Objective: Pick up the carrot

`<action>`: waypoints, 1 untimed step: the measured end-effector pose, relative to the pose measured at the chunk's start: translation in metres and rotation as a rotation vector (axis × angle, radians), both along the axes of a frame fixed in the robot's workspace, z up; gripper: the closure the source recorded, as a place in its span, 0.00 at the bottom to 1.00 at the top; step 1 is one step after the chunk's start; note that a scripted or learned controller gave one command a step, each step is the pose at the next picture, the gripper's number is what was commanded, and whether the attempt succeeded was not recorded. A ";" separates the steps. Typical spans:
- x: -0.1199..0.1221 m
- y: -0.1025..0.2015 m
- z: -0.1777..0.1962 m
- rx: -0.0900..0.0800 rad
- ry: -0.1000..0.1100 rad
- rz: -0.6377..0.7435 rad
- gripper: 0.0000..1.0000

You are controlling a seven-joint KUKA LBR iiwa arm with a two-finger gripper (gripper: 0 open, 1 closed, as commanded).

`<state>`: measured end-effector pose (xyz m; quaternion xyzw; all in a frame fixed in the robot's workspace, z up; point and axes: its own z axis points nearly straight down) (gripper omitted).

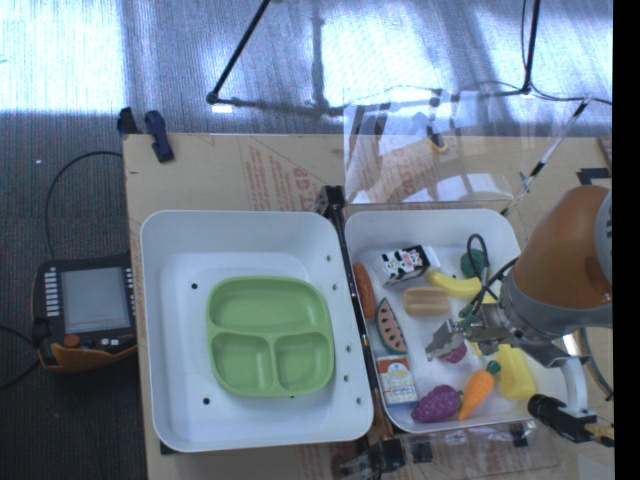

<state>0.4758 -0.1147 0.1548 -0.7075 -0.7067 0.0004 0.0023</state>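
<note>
One carrot [477, 391] low in right bin [500, 226] | gripper [447, 340] above-left, apart | finger state: cannot tell

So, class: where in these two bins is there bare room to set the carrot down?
Left bin: bare floor all round the green plate, widest toward the top edge. Right bin: crowded; the carrot sits between the grapes and a yellow toy, under the gripper.
</note>
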 end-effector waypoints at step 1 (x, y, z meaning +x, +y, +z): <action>0.002 -0.065 -0.069 0.018 -0.001 0.204 0.00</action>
